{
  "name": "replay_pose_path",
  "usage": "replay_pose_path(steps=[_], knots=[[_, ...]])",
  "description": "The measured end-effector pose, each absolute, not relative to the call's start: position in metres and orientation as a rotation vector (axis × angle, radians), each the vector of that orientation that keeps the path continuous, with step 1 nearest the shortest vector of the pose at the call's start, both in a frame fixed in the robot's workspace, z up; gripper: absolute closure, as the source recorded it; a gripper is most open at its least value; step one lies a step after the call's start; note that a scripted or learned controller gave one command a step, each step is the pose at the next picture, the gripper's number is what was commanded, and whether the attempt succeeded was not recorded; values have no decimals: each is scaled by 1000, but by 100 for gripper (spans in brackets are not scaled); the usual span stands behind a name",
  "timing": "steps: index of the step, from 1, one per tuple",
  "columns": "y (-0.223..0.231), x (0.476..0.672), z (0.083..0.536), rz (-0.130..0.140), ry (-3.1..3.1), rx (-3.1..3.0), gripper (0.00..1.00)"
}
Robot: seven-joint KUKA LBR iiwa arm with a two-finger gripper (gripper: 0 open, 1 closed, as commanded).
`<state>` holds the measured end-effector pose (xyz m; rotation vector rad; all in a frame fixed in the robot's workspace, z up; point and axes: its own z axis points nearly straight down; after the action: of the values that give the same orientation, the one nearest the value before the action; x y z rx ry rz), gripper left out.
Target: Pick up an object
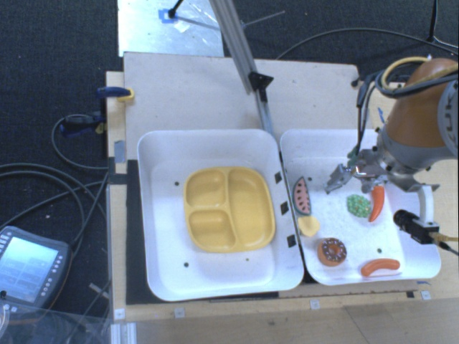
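The gripper [351,174] hangs over the upper middle of the right bin [430,267], low above its floor. Its metal fingers splay toward 8 o'clock, but whether they are parted or closed cannot be told from this angle, and nothing shows between them. The grey and orange arm [423,117] comes in from 2 o'clock.

Nearest the gripper, toward 5 o'clock, lie a green broccoli-like piece [358,206] and, just beside it on the right, an upright orange carrot [377,202]. Toward 8 o'clock a watermelon slice [302,196] lies close to the bin's left wall, with a pale yellow piece [309,226] below it. Further down at 6 o'clock sit a donut [332,251] and a sausage [380,266] near the front wall. Any of these would serve as the object to pick.

This looks like the approach step: no object is lifted. The next move probably calls for centring over one piece, likely the green one or the carrot, then descending straight down.

The green piece and carrot almost touch, so a grasp may catch both or nudge one aside. The bin's middle offers open floor; the watermelon slice and sausage lie near walls, leaving less room for fingers. The left bin [154,213] holds a yellow divided plate [229,208], well apart across the worktop [193,92].
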<state>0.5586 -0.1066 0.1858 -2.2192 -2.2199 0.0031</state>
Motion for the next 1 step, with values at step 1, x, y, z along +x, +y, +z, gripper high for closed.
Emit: replay_pose_path(steps=[1], knots=[[-102,553,141,3,-2220,-2218,0]])
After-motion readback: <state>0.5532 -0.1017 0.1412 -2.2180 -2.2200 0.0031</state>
